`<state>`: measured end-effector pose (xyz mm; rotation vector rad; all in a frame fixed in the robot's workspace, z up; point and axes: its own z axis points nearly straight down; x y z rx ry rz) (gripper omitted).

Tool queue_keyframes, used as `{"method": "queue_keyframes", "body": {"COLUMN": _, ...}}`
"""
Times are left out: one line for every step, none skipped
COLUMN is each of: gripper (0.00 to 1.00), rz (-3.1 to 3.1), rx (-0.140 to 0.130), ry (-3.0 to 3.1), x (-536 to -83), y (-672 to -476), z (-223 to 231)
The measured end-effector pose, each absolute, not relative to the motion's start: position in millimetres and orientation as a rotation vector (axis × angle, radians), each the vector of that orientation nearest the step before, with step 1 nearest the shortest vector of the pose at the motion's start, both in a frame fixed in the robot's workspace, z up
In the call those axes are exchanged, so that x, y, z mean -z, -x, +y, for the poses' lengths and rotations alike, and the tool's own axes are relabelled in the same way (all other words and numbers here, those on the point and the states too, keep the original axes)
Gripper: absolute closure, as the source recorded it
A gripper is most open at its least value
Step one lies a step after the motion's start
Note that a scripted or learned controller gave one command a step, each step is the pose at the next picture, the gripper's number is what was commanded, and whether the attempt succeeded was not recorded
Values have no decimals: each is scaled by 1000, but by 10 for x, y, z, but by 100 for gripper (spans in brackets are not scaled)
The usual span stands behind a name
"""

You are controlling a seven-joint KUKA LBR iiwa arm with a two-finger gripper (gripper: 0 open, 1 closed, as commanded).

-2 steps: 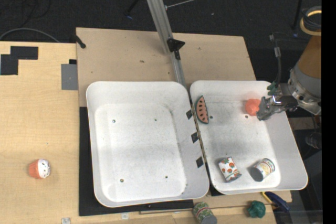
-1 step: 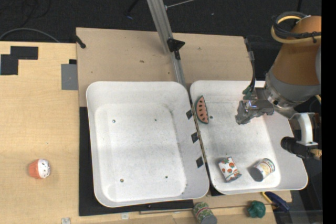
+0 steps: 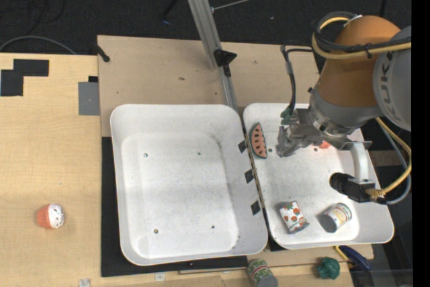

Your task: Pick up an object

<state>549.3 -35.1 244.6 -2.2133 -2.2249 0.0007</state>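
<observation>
Bins sit side by side on tabletop (image 3: 168, 70): left bin (image 3: 134, 124) w/ wide bare floor, right bin (image 3: 269, 205) holding the items. Watermelon-slice toy (image 3: 258, 140) lies tight against right bin's left wall, near the divide btwn bins. Dotted carton (image 3: 292, 217) and small can (image 3: 336, 217) lie near right bin's front edge, apart from each other; open floor btwn them and the slice. Arm (image 3: 349, 70) comes in from right, wrist bent down over right bin's back half. End effector (image 3: 287, 143) hovers just right of the slice, nothing seen btwn fingers; open or closed can't tell. Round red-white toy (image 3: 50, 216) on tabletop far left, outside bins.
</observation>
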Motion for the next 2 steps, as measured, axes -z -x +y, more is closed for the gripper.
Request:
{"method": "queue_keyframes", "body": {"gripper": 100, "rz": -2223, "rx": -3, "ry": 2213, "x": -2331, "y": -5392, "z": 212}}
{"method": "queue_keyframes", "body": {"gripper": 100, "rz": -2224, "rx": -2, "ry": 2214, "x": -2320, "y": -5465, "z": 714}}
